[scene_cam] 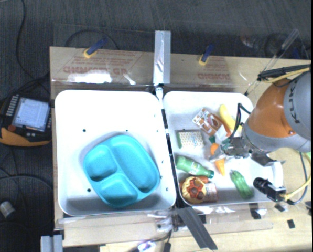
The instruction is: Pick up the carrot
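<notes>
Two shallow white plastic bins are seen side by side on the bench. In the left bin [72, 109] a turquoise plastic tray w/ three compartments [120, 169] is lying, tilted, toward the near side.

The right bin [198, 100] is crowded. A small orange carrot [219, 166] is found approx. mid-bin, just beside and slightly near of the two-finger gripper [228, 148]; a second orange bit [214, 149] is seen at the gripper's left. Whether the carrot is touched can't be told. The gripper's open/closed state can't be told either, as its tip is masked by dark hardware.

Left of the carrot a green plastic bottle [193, 167] is lying on its side; near of that, a round red-and-yellow printed can [197, 189]. A green pickle-shaped toy [241, 184] is placed to the carrot's right, nearer the front wall. Farther back are a pale mesh-patterned packet [190, 139], a red-and-white snack packet [208, 122] and a yellow banana-like piece [227, 117].

The grey arm w/ orange band [274, 114] is reaching in from the right.
</notes>
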Controlling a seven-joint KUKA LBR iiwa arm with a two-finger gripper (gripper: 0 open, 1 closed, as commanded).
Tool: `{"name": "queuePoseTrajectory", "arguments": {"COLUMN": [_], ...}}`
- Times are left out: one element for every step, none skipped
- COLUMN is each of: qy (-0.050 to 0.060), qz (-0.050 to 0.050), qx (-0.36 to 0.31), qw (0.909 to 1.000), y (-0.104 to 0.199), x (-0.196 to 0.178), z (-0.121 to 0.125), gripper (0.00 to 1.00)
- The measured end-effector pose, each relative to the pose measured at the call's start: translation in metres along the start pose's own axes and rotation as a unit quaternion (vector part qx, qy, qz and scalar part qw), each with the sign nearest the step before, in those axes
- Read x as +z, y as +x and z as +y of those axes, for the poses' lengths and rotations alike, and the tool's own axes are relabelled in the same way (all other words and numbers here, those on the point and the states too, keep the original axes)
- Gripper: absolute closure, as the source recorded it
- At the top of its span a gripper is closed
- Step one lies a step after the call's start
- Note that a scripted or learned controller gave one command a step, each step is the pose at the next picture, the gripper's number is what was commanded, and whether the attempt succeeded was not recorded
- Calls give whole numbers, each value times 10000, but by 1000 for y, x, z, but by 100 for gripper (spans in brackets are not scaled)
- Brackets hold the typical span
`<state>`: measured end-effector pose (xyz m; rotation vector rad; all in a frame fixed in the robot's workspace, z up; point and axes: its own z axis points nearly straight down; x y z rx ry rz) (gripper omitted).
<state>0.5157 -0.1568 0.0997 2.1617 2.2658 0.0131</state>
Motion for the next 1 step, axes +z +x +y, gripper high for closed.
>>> {"name": "queuePoseTrajectory", "arguments": {"qy": [77], "qz": [12], "qx": [-132], "qw": [9999], "y": [17], "x": [-78], "z": [-19], "gripper": [100]}}
